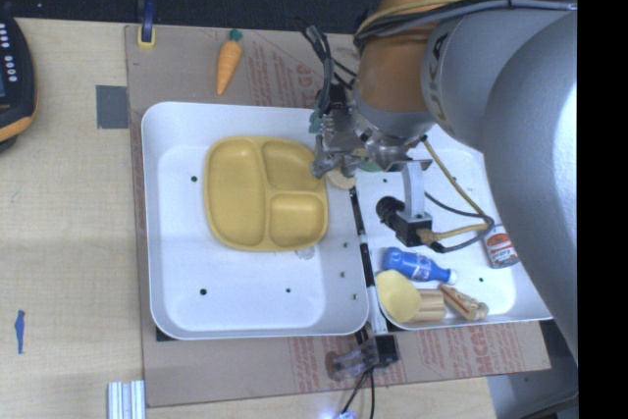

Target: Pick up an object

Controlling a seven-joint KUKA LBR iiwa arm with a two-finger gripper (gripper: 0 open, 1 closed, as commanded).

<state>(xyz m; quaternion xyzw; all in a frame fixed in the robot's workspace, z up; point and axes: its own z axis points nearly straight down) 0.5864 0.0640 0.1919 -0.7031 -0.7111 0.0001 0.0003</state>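
My gripper (337, 164) hangs over the seam between the two bins, at the right rim of the left bin (177, 309). It sits just past the right edge of a yellow divided plate (263, 192) lying in that bin. A small tan piece (342, 179) shows right under the gripper; whether it is gripped is unclear. In the right bin (520, 304) lie a blue bottle (416, 264), a pale yellow round piece (395, 292), a tan stick-like object (453, 304) and a small red-and-white can (501, 248).
A toy carrot (228, 62) lies on the brown board behind the left bin. A yellow clamp (146, 32) holds the board's far left corner. A dark handheld device (14, 78) rests at the bench's left edge. The arm's bulk covers the right bin's far part.
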